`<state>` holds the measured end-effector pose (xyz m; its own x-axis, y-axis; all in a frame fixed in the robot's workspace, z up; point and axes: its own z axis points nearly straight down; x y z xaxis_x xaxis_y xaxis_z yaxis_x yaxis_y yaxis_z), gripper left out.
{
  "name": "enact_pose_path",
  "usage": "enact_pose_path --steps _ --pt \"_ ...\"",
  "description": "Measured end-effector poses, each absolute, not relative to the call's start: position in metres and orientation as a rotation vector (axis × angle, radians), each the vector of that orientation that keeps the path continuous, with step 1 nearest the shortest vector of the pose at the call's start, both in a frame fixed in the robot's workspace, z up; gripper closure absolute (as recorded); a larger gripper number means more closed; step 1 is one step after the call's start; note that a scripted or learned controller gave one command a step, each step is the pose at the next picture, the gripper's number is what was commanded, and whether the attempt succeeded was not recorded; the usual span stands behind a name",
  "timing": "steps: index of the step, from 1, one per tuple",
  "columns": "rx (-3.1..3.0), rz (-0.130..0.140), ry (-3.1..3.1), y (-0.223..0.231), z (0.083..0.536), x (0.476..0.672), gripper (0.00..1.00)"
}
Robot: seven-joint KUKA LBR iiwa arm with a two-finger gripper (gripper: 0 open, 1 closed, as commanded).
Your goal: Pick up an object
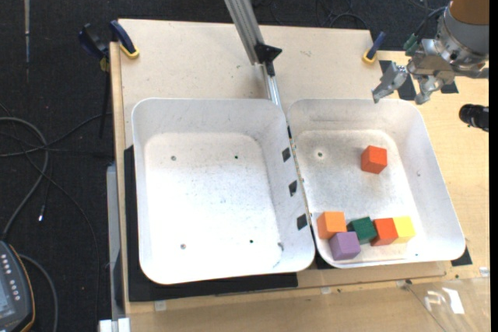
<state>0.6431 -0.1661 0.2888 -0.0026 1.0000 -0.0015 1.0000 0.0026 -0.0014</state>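
Above the far right corner of the right bin (436,159), the arm (471,0) reaches in from the right edge, its orange band uppermost and the grey wrist below it tilted down and to the left. The gripper (401,87) hangs past the bin's back rim, over the bench (202,58) rather than over the bin floor — its two fingers are spread apart with nothing between them. In the right bin a lone orange block (374,159) sits out on the floor, well apart from the rest. Along the near wall lies a cluster: an orange cube (332,223), a purple cube (345,245) just in front of it, a green cube (362,229), a red-orange cube (385,231) and a yellow cube (404,228), packed side by side. The left bin (156,120) lies alongside, its rim touching the right bin's.
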Motion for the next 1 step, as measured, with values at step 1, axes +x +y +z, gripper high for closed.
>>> enact_pose_path --steps 1 --pt "2.228 -0.009 2.226 -0.1605 0.1654 0.5945 0.0"
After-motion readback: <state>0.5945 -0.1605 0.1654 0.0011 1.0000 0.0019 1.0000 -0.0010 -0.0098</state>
